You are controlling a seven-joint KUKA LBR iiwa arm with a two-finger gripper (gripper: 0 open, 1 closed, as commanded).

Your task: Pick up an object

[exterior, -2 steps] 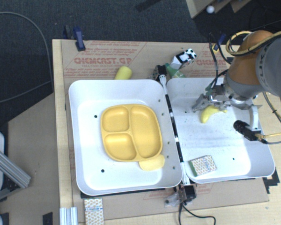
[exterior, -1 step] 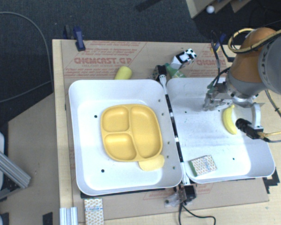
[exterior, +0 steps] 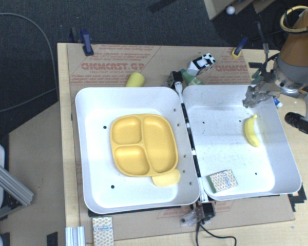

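A yellow banana (exterior: 251, 131) lies in the right bin (exterior: 277, 178), toward its far right side. A small patterned packet (exterior: 222, 180) rests near that bin's front left corner. My gripper (exterior: 252, 99) hangs over the bin's back right part, just above and behind the banana, with nothing visibly in it. In the left bin (exterior: 92, 111) sits a yellow divided plate (exterior: 143, 145), and a pale yellow flat piece (exterior: 166, 178) pokes out from under its front edge.
On the bench behind the bins lie a yellow cylinder (exterior: 135, 79) and a black-and-white toy (exterior: 203, 63). Blue clamps (exterior: 85, 42) grip the bench's back edge. A patterned box (exterior: 102, 228) sits at the front, below the left bin.
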